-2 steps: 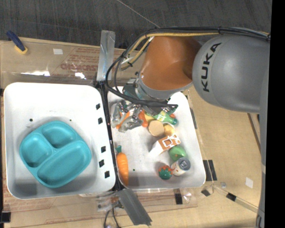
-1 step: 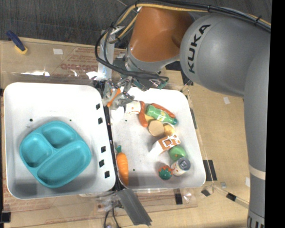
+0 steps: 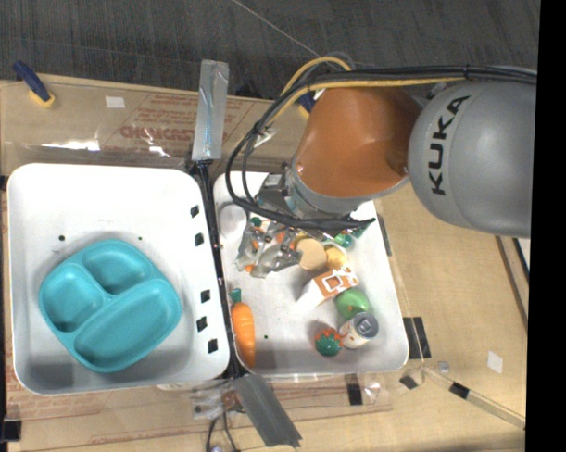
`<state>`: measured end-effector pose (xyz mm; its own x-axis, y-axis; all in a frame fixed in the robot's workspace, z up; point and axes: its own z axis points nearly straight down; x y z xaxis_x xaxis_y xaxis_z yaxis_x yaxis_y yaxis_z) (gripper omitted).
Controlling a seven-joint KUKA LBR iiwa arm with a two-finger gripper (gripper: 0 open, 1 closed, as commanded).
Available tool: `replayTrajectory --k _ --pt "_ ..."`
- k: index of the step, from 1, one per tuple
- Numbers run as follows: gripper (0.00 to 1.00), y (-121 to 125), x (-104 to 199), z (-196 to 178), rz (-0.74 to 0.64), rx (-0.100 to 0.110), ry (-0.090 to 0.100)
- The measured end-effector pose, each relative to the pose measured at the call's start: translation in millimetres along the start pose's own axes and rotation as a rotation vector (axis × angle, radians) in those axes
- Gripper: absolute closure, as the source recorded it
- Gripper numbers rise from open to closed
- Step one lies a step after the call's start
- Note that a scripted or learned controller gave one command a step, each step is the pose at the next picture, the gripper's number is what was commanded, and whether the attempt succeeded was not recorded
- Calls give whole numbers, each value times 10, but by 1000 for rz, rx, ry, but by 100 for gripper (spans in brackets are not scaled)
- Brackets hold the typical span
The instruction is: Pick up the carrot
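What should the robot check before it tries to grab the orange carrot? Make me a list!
1. Orange carrot in plain sight: ok, it lies at the left edge of the right white bin.
2. Nothing lying on the carrot: ok, its top is bare.
3. Room beside the carrot: not ok, it rests right against the bin's left wall.
4. Gripper above the carrot: not ok, the grey arm with the orange band hangs over the pile of small toys further back.
5. Gripper open: cannot tell, the arm hides it.
6. Teal divided plate out of the way: ok, it sits in the left bin.
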<state>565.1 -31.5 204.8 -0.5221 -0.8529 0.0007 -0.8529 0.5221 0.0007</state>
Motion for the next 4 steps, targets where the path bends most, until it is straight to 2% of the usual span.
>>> replayTrajectory --k 1,2,3,4 --pt "100 982 105 139 -118 -3 0" --pt "100 907 197 -283 -549 4 -2" --pt "100 1136 -151 -166 -821 -1 -1" --pt "100 635 -166 -42 -992 0 -2"
